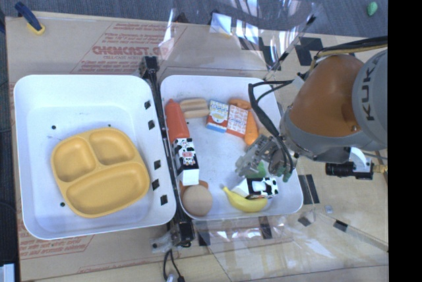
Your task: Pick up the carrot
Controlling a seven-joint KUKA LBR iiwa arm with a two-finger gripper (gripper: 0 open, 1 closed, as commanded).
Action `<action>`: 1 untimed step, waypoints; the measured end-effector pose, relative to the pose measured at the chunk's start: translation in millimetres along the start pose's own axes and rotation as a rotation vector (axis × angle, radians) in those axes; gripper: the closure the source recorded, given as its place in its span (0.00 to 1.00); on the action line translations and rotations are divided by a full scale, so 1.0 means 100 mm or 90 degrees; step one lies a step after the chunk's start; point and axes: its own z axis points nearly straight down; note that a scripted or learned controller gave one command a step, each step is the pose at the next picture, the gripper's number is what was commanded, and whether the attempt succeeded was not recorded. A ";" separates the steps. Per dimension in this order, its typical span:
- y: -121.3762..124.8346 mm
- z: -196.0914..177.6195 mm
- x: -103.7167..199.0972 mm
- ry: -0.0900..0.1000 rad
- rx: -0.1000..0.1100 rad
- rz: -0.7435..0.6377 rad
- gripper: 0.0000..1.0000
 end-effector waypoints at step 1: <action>0.15 -0.93 0.07 -0.010 -0.002 -0.047 1.00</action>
